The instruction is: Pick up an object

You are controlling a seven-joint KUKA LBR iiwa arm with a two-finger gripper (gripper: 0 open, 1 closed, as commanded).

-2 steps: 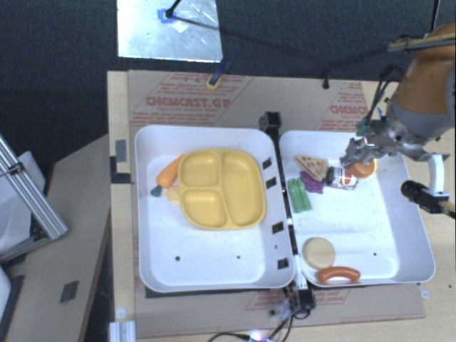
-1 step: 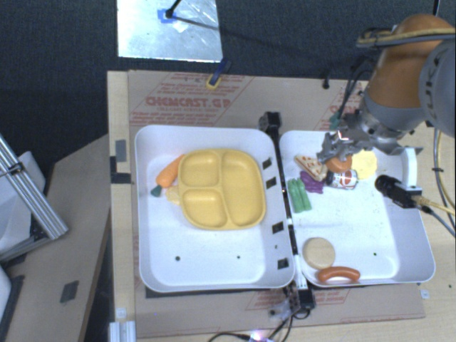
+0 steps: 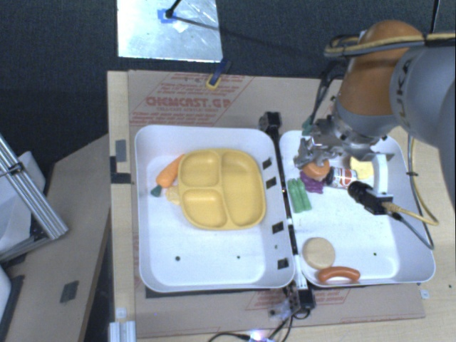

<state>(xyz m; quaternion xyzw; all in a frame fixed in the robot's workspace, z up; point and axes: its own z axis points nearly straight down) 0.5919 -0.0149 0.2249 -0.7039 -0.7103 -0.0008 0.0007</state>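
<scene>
Arm reached in over the right bin [image 3: 417,266], hand [image 3: 314,159] low right over an orange toy [image 3: 315,169] by a purple piece [image 3: 311,182], couldn't tell its grip honestly, yellow tray [image 3: 217,189] and carrot [image 3: 169,171] sat in the left bin [image 3: 214,269]

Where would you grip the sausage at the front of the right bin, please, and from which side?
Probably across the middle of the sausage, coming straight down from above. It lies flat, long and slightly curved, so fingers closing across its narrow width should fit. The round biscuit sits close behind, and the bin's front wall is near.
</scene>
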